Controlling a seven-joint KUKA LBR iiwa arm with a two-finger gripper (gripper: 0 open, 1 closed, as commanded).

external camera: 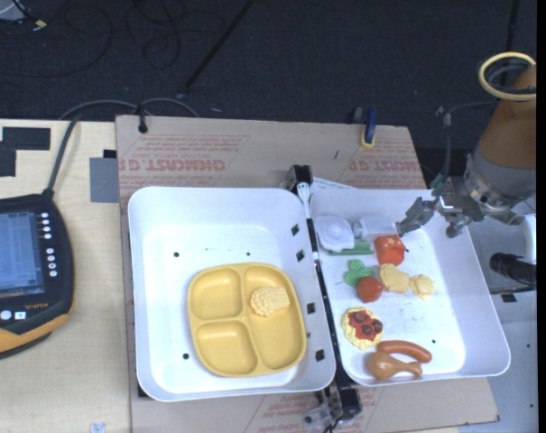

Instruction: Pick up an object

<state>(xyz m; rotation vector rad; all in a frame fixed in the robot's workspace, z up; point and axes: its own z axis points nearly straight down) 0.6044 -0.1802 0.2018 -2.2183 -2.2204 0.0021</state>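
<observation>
The gripper (432,216) hung spread and empty at the right bin's (476,278) upper edge, probably lining up over the red toy (390,248) just left.

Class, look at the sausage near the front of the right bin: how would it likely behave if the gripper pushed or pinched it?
The sausage looks round and smooth, so it may roll if pushed. Its glossy toy look suggests it is light and slippery. It touches a brown piece, which could shift too.

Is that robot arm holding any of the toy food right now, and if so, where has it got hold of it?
Nothing is held. The end effector hangs open above the right bin, apart from the food; the nearest piece is a red toy.
</observation>
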